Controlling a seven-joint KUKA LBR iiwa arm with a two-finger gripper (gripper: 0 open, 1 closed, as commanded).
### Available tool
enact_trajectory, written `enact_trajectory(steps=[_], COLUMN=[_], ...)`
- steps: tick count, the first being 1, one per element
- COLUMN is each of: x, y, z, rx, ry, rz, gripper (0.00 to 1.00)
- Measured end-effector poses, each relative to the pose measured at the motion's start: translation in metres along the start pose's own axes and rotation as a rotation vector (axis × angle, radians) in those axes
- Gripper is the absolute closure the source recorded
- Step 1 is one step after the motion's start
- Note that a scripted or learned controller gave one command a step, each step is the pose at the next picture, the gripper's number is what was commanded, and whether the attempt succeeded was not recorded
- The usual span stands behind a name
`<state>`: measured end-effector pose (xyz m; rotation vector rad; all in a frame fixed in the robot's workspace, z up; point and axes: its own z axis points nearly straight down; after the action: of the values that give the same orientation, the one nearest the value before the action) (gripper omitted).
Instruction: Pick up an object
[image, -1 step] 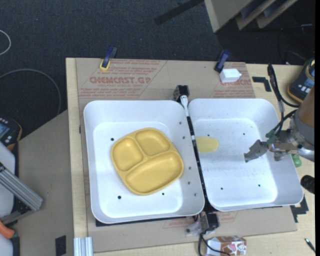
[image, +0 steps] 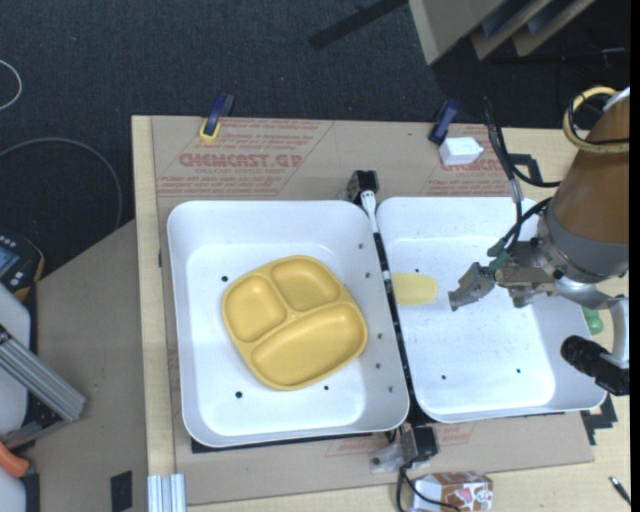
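Yellow oval object (image: 414, 289), smooth, flat in right bin (image: 480, 400), metal tool (image: 468, 293) beside it, spread unclear

**What you cannot read from this view**

Arm (image: 598, 190): cut off by the right edge; you see just its orange band and grey wrist.

Gripper (image: 468, 292): fingertips small and dark, state unreadable.

Right bin (image: 480, 395): far right wall hidden behind the arm.

Green item (image: 594, 322): mostly covered by the wrist, unidentifiable.

Pale yellow object (image: 414, 289): soft-edged, shape unclear.

Packet (image: 462, 493): clipped by the bottom edge.

Grey rail (image: 40, 380): cut off at left.
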<state>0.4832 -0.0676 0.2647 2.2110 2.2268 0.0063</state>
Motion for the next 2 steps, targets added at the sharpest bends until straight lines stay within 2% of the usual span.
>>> enact_trajectory(steps=[1, 2], x=[0.0821, 0.0793], y=[-0.0022, -0.0020], z=[-0.0881, -0.0943], rx=[-0.002, 0.002], ry=[0.001, -0.001], rz=[0.000, 0.005], gripper=[0.00, 1.00])
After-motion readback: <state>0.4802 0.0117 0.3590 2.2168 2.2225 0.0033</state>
